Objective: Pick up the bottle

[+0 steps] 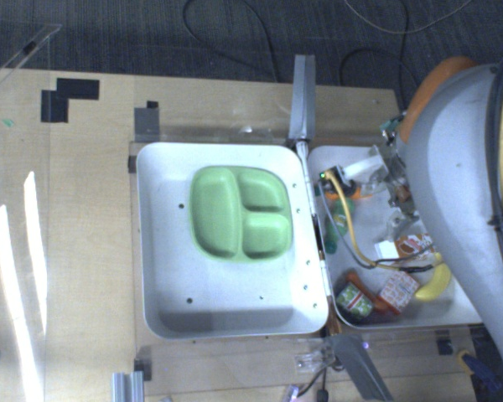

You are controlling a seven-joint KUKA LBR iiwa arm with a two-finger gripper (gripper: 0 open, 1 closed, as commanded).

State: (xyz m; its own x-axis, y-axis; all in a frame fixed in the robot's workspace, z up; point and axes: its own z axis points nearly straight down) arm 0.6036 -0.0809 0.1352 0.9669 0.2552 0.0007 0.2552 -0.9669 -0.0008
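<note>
Well, green bottle [339, 224] in right bin [427, 315].

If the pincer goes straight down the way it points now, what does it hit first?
Likely the bare floor of the right bin, beside a red-and-white packet. The green bottle lies off to the side of the pincer. Depth is unclear.

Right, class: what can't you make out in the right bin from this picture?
Camera view:
Right bin: far-right part hidden by the grey arm.
Bottle: small, blurred; cap end unclear.
Banana: one end hidden under the arm.
Packets: print too small to read.
</note>
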